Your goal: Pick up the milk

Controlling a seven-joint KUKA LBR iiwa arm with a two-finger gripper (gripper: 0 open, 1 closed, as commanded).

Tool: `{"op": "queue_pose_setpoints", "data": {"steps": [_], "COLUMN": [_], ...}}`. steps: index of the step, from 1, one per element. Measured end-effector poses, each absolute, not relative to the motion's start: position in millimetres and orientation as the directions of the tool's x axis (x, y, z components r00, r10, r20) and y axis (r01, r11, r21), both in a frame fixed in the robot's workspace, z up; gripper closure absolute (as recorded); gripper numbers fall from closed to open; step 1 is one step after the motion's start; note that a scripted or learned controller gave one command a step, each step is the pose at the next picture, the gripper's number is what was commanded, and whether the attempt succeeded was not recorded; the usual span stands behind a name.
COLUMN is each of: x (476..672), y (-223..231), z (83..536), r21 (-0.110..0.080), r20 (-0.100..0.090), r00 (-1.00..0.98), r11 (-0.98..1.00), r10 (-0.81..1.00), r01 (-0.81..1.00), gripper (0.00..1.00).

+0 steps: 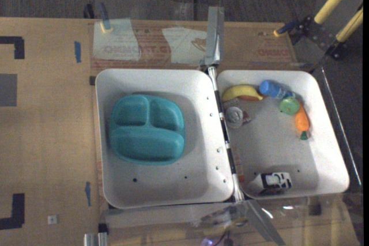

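The milk [275, 180] lies near the right bin's [328, 141] front wall; pincer's state cannot be told.

Bench [46, 124] bearing two white bins side by side: left bin [109, 181] mid-bench, right bin [328, 141] toward its right edge.

Smooth white plastic bins [115, 181], matt teal plastic divided plate [147, 128], brown cardboard-like bench top [46, 141], glossy yellow banana [241, 92].
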State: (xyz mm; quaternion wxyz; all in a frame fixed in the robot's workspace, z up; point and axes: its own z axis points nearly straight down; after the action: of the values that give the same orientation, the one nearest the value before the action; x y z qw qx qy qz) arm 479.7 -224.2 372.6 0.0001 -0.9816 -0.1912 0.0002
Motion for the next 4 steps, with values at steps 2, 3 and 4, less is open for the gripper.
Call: {"op": "queue_pose_setpoints", "data": {"steps": [2,3,4], "x": [478.9,480.6,480.2], "y": [-193,-192,-206], "z": [196,435,379], "r21": [-0.003,0.001,-0.002], "r20": [-0.001,0.0,-0.002], "r00": [0.742,0.719,0.803], "r11": [-0.742,-0.719,-0.803], "r10": [0.671,0.695,0.597], "r01": [0.671,0.695,0.597], "gripper": [0.0,0.0,0.0]}}
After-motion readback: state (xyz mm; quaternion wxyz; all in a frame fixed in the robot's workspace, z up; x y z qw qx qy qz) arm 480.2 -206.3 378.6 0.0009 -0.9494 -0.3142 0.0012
